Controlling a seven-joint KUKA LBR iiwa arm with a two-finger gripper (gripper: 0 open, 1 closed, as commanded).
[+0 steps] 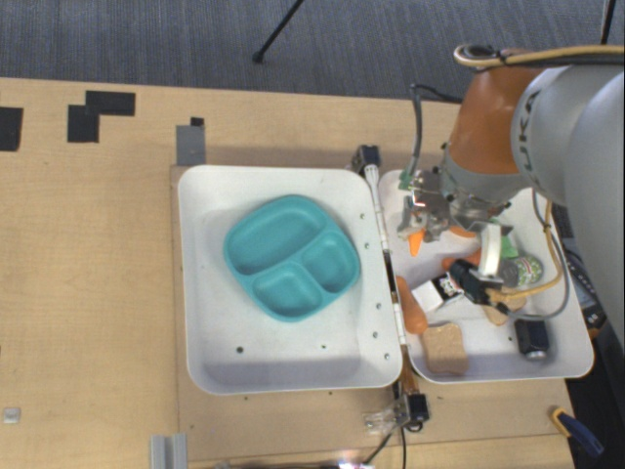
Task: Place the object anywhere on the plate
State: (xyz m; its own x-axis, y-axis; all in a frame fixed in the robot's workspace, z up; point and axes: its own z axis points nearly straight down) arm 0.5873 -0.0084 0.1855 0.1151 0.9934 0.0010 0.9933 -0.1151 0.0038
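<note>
I am watching the gripper (430, 225) working low in the right bin (566, 360); whether it is holding the small orange piece (416, 243) beneath it, I cannot tell. The teal plate (290, 256) is lying toward nine o'clock.

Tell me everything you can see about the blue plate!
The plate is teal-blue and looks like smooth plastic. It has rounded corners and raised ridges splitting it into three compartments: one large, two smaller. Nothing lies in any of them. It sits flat but turned at an angle, near the middle of the left white bin, touching only the bin's floor. The arm and the jumble of objects are over in the other bin.
</note>
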